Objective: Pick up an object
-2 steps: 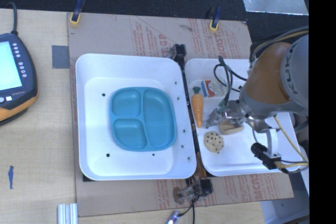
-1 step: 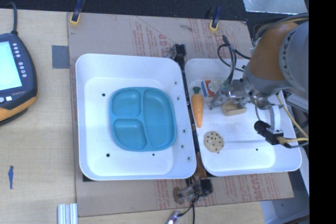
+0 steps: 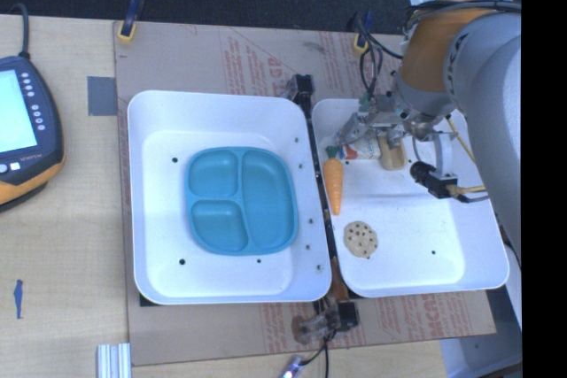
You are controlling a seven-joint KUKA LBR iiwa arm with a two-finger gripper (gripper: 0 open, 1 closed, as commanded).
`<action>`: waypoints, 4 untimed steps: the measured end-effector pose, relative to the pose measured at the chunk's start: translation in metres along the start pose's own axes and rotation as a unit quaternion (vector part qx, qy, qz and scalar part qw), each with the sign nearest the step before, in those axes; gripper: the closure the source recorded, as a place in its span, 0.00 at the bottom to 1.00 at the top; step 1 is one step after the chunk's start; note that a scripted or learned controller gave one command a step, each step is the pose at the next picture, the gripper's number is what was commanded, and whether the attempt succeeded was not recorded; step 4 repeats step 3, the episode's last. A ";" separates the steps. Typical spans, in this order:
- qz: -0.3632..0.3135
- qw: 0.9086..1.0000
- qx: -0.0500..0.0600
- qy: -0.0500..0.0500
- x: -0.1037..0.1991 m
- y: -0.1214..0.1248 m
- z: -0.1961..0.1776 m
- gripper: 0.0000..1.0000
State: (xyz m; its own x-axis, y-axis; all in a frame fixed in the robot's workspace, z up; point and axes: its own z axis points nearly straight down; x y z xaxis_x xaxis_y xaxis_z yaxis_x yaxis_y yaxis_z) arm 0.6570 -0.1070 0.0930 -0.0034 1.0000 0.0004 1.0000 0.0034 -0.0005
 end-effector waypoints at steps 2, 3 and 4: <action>-0.001 1.000 0.001 0.000 0.014 0.000 0.000 0.00; -0.003 1.000 0.001 0.000 0.014 0.001 -0.014 1.00; -0.003 1.000 0.001 0.000 0.014 0.001 -0.014 1.00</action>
